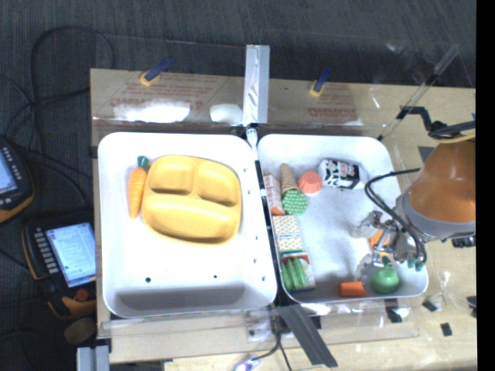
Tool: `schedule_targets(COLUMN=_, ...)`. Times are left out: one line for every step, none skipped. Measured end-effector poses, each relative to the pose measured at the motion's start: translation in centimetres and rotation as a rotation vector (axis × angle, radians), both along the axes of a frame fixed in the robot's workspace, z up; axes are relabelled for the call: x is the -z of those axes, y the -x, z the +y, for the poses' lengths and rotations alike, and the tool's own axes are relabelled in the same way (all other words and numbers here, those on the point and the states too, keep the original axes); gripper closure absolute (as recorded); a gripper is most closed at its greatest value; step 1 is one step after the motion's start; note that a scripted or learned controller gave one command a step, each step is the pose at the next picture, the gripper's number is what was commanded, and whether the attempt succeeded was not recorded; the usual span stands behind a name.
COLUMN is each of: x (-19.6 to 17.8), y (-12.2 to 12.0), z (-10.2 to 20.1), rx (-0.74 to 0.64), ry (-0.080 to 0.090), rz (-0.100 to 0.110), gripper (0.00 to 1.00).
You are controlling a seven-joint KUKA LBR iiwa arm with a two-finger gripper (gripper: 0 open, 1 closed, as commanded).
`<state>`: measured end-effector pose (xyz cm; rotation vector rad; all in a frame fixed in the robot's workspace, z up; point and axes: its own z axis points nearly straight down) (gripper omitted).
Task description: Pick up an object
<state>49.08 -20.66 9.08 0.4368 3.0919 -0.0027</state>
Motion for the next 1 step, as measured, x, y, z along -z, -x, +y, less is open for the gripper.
schedule_targets(x=-0.03, y=-0.05, z=0.02, rx=-0.052, ry=0.003, rz=-0.001, gripper=0.00)
